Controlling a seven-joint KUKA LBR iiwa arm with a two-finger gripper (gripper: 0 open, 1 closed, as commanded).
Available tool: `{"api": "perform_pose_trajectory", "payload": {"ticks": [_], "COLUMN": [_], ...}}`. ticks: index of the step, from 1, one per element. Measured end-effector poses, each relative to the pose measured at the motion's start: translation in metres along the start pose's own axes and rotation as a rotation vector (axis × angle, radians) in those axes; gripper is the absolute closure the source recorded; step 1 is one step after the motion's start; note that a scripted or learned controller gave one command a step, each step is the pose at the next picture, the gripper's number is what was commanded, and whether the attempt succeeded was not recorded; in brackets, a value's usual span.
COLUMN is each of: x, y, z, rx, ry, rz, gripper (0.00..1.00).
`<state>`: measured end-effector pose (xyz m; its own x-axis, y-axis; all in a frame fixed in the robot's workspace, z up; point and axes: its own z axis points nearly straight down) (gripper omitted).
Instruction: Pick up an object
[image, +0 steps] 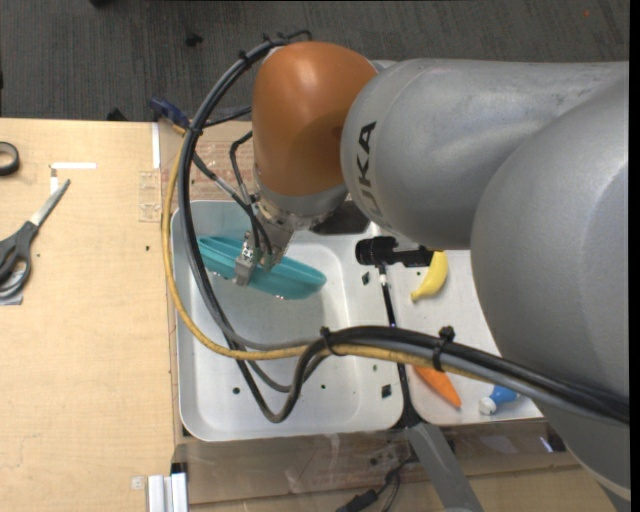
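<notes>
Crowding the right bin (400, 400): banana (431, 276), carrot (438, 385), under the arm (480, 140).

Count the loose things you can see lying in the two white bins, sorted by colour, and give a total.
Teal: 1, flat teal piece under the gripper
Yellow: 1, banana
Orange: 1, carrot-like piece
Blue and white: 1, small item
Total: 4

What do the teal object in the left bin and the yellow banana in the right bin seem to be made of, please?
The teal object looks like moulded plastic: uniform colour, smooth surface with a soft sheen. The banana is probably a plastic toy too, given its flat, even yellow, though it is too small to be sure.
</notes>
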<state>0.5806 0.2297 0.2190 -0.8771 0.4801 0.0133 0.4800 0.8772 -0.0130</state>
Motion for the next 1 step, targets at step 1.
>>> {"api": "perform_pose_trajectory", "payload": {"ticks": [1], "x": [0.0121], "y": [-0.0789], "z": [-0.0951], "rx": [-0.007], "ry": [-0.012], "rz": [-0.121], "gripper": [1.00]}}
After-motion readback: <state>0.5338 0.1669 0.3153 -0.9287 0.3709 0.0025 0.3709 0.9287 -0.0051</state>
